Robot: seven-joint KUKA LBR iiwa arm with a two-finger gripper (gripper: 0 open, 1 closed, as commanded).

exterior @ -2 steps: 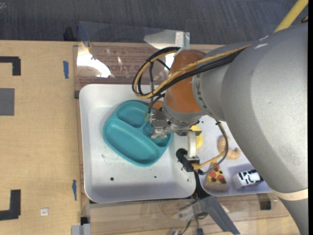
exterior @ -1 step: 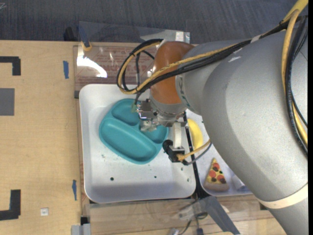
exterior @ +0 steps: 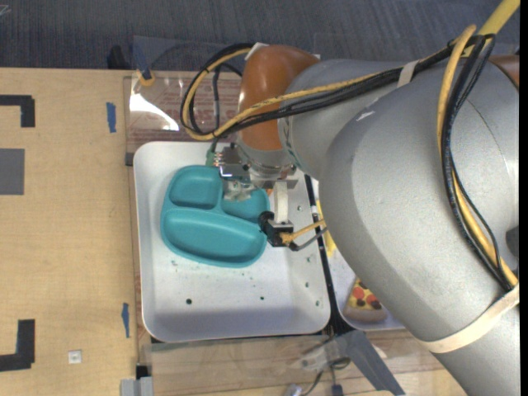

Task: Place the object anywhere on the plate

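Clearly the gripper (exterior: 238, 190) hovers over the teal plate (exterior: 210, 229) in the left bin (exterior: 165, 304), ready to set something down; what it carries, if anything, I cannot tell from where I stand.

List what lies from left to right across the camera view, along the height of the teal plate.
Bare tan bench top → left wall of the shallow white bin → teal sectioned plastic plate → end effector → big grey arm body.
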